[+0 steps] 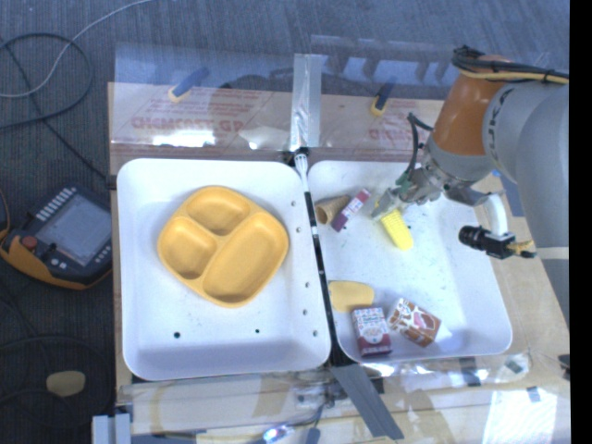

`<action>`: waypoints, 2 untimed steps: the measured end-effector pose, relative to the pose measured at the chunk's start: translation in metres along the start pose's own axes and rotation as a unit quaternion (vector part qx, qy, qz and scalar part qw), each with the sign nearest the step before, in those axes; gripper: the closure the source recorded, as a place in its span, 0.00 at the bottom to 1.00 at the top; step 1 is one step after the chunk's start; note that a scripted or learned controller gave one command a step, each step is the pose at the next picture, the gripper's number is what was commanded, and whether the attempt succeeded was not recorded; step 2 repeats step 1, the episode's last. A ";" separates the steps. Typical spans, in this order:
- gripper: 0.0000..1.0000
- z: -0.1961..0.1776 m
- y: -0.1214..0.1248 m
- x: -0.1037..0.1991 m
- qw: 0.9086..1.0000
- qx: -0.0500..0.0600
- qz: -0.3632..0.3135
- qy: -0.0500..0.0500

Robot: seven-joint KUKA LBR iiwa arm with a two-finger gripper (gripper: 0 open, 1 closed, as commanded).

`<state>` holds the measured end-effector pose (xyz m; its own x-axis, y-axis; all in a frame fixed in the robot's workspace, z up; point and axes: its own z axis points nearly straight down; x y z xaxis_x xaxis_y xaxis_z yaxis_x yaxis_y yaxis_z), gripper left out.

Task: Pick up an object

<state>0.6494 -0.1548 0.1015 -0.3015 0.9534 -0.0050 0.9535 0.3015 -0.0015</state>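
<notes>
Two white bins share your bench; in the right bin [481,276] the gripper [400,195] hangs over the yellow block [397,228] (grip state unclear). Watch it nudge the block aside.

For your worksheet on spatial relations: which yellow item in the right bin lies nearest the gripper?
The bright yellow block, just below the gripper. The paler yellow piece lies far lower, by the bin's left wall.

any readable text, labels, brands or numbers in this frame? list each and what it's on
Red lettering on the clear sheet behind the bins: mirrored and faint, not readable.
Print on the two small red cartons in the right bin: too small.
Handheld pendant screen: blurred.
Nothing else lettered.
</notes>
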 end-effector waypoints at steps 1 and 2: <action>1.00 -0.121 0.029 0.067 0.997 0.000 0.080 0.001; 1.00 -0.121 0.029 0.067 0.997 0.000 0.080 0.001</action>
